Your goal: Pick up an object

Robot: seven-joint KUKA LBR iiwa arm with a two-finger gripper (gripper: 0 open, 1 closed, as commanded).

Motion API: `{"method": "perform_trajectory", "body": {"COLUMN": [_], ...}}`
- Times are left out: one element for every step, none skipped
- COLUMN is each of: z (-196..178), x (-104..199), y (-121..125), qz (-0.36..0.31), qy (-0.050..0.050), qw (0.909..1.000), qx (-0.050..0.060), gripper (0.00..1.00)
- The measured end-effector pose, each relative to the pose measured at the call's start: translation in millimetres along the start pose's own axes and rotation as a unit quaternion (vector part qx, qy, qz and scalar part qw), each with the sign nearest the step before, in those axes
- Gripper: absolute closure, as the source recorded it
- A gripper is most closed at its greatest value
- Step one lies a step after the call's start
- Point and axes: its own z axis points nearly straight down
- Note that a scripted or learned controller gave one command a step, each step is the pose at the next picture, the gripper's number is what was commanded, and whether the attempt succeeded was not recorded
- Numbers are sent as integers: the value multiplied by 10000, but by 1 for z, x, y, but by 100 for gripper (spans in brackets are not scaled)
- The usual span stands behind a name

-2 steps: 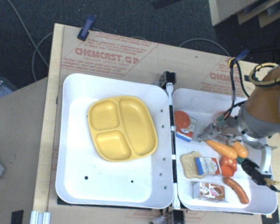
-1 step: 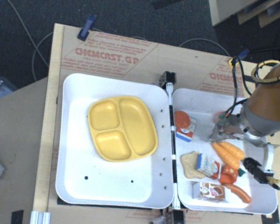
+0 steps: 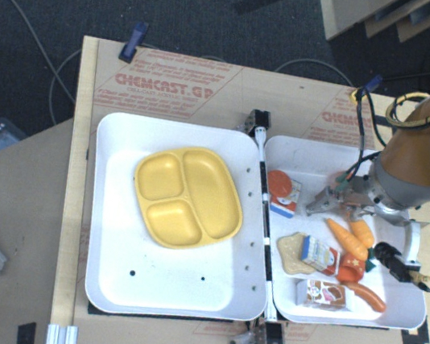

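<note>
My gripper (image 3: 329, 200) is low over the back middle of the right bin (image 3: 316, 155), below the grey and orange arm (image 3: 412, 163). It hangs just right of a red round tin (image 3: 280, 184) and just above-left of two orange carrots (image 3: 349, 235). A small blue and white packet (image 3: 282, 209) lies left of it. Nothing can be seen held in it.
Further forward in the right bin lie a slice of bread (image 3: 291, 252), a small carton (image 3: 320, 254), a red pepper (image 3: 350, 271), a sausage (image 3: 366, 295) and a snack packet (image 3: 324, 293). The left bin (image 3: 103, 255) holds a yellow divided plate (image 3: 186, 197).
</note>
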Motion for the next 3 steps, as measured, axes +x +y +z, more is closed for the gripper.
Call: {"method": "perform_trajectory", "body": {"z": [10, -1, -91], "x": [-32, -32, 67], "y": [59, 60, 77], "qz": [-3, -11, -16], "qy": [-1, -9, 10], "qw": [10000, 10000, 10000], "qx": [11, -8, -5], "gripper": [0, 100, 100]}}
